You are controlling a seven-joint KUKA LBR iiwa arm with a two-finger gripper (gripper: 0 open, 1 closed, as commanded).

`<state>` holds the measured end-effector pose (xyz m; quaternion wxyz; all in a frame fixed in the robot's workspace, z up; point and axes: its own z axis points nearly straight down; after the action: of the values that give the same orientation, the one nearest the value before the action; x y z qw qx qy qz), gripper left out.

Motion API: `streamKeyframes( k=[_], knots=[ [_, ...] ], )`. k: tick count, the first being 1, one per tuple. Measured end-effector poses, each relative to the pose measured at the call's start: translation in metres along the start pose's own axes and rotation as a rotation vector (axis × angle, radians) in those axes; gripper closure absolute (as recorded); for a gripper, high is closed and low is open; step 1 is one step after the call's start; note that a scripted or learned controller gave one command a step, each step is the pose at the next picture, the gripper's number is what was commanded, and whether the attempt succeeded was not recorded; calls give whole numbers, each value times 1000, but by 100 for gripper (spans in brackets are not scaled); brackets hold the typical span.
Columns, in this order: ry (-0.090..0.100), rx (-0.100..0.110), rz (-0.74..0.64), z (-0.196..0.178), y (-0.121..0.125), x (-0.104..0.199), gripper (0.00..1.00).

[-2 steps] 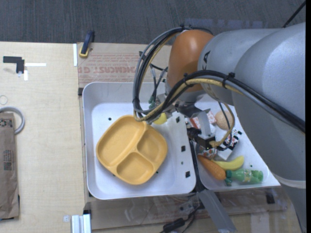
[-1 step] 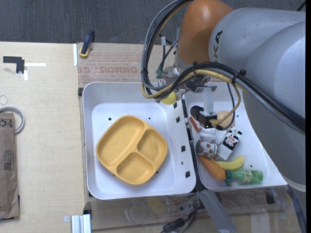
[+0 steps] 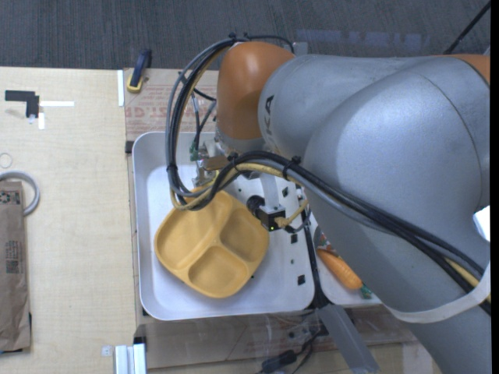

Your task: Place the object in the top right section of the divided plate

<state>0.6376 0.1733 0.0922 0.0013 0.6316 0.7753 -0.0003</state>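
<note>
A yellow divided plate (image 3: 212,246) lies tilted in the left white bin (image 3: 148,232), its ridges splitting it into three sections. The grey arm with its orange band (image 3: 249,76) reaches over the bin's far right part and covers the gripper, which sits somewhere above the plate's upper right edge. An orange carrot-like object (image 3: 341,269) lies in the right bin, just past the divider between the bins, partly under the arm.
The pale bench top stretches to the left with a brown paper bag (image 3: 14,263) at its left edge. A small blue and yellow tool (image 3: 140,70) lies beyond the bin. The arm's bulk hides most of the right bin.
</note>
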Motion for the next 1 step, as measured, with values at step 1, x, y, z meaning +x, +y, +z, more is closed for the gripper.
streamKeyframes(
  k=[1],
  knots=[
    [0,0,-116,-54,31,41,100]
  ],
)
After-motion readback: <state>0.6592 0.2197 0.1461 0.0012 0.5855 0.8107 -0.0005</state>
